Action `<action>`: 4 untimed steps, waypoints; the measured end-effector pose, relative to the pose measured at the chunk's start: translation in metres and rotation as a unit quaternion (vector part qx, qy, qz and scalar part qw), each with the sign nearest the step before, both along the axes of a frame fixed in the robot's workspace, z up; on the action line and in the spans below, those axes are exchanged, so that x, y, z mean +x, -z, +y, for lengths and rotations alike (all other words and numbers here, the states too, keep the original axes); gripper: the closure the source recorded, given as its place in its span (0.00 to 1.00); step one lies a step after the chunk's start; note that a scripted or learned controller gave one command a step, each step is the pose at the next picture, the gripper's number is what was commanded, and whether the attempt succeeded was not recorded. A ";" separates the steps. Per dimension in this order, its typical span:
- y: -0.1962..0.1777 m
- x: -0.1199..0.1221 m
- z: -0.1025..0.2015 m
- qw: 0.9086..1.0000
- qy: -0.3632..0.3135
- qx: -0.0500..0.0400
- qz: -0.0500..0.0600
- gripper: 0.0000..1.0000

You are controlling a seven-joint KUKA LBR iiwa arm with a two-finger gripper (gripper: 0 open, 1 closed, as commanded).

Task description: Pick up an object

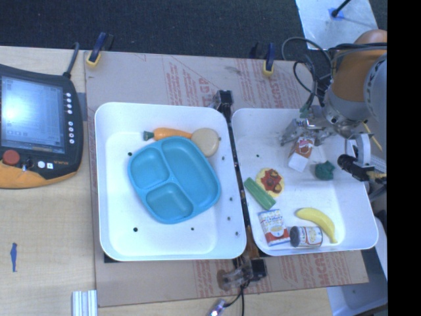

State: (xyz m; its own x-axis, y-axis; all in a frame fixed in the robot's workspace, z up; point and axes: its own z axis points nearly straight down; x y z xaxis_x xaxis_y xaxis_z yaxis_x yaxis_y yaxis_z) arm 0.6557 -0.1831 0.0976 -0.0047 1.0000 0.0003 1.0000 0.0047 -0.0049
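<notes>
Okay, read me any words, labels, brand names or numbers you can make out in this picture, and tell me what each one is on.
No text can be read.
Cardboard sheet under the bins: faint red printing, too blurred to read.
Small carton in the right bin: label too small to read.
Jar beside it: label too small.
Carton under the gripper: red label, unreadable.
Handheld pendant: screen washed out, button markings too small.

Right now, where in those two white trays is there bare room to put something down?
Left bin: a bare strip in front of the blue plate. Right bin: bare floor between the pizza toy and banana. Crowded under the gripper.
</notes>
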 end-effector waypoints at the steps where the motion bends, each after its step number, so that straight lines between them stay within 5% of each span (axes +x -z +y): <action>1: 0.005 0.001 -0.012 1.000 0.001 0.000 -0.002 0.00; 2: -0.006 0.001 -0.012 1.000 -0.001 -0.001 -0.001 1.00; 3: 0.005 0.001 0.049 1.000 -0.001 0.000 -0.002 1.00; 4: -0.096 -0.007 0.149 1.000 -0.001 0.001 -0.003 1.00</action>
